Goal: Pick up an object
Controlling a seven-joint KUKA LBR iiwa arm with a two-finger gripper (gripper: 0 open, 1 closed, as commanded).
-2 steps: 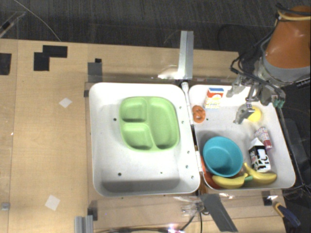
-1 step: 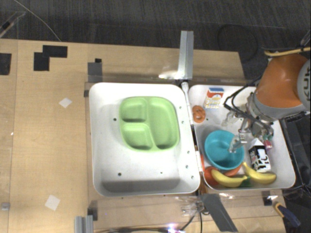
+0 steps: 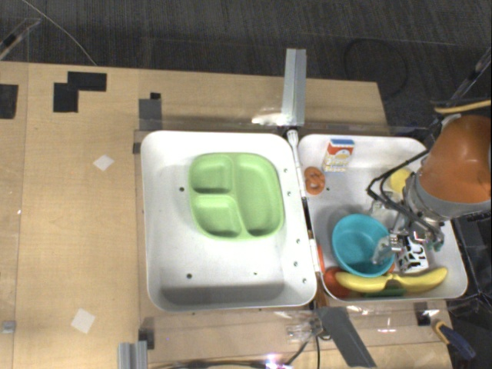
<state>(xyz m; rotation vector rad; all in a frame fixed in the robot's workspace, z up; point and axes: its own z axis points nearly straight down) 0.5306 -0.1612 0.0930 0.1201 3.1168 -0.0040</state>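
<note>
Wooden bench [image 3: 69,229] sits on dark carpeted floor [image 3: 192,14]; black patches mark its far left corner. Two white bins lie side by side on it. Left bin [image 3: 165,275] holds a green three-compartment tray [image 3: 234,194], near centre. Right bin [image 3: 453,279] holds a blue bowl [image 3: 357,241], a banana [image 3: 392,281] along the near wall, a small carton [image 3: 339,155] by the far wall, and a small orange-brown item [image 3: 313,178] near the dividing edge.

Arm [image 3: 461,167] enters from the right, orange band uppermost, wrist angled down over the right bin. Gripper [image 3: 393,244] sits at the bowl's right rim, above the banana. Finger state: cannot tell.
</note>
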